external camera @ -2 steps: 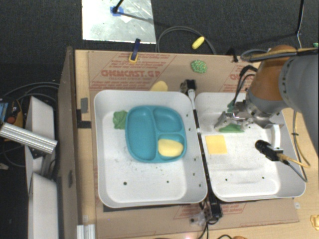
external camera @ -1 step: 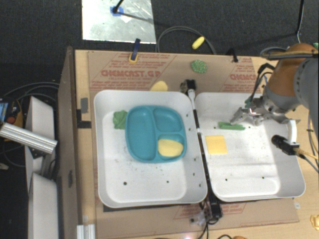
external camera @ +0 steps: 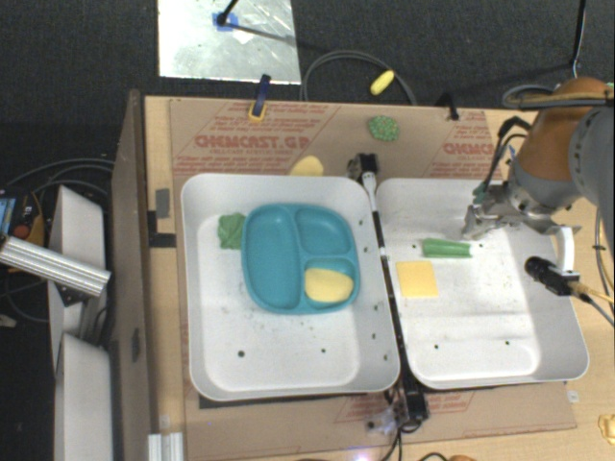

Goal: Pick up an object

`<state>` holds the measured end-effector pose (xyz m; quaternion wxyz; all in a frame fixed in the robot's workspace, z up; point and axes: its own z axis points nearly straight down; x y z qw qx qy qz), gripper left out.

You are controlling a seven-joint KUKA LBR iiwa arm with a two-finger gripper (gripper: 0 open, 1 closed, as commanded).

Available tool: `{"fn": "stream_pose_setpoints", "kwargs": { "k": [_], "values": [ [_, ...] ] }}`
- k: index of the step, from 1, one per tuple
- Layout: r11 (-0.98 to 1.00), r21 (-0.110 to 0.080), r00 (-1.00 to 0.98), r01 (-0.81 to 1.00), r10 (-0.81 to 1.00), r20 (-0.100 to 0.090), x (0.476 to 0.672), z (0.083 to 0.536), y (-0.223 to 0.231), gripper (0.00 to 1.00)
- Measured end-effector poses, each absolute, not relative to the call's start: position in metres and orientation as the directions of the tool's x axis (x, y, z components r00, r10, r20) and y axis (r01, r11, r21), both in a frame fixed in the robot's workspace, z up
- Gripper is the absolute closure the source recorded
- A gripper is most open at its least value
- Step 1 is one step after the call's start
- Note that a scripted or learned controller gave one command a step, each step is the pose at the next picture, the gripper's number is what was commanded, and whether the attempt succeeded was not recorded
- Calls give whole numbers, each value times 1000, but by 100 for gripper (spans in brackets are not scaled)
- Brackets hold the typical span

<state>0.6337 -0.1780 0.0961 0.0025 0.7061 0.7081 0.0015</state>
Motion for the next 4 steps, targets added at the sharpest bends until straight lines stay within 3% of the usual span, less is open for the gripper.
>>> {"fn": "stream_pose_setpoints", "kwargs": {
  "k": [1, 2, 3, 4],
  "values": [
    [-1, -2, 1, 1000, 1000, 1, 566, 128, -159, 100],
    [0, -3, 0, 1000, 1000, 2, 533, 124, -135, 100],
    [0, 1, 0, 1000, 1000, 0, 535, 124, -136, 0],
    [-3, -2, 3, 1000, 1000, 0, 484, 83, -171, 0]
  ]
}}
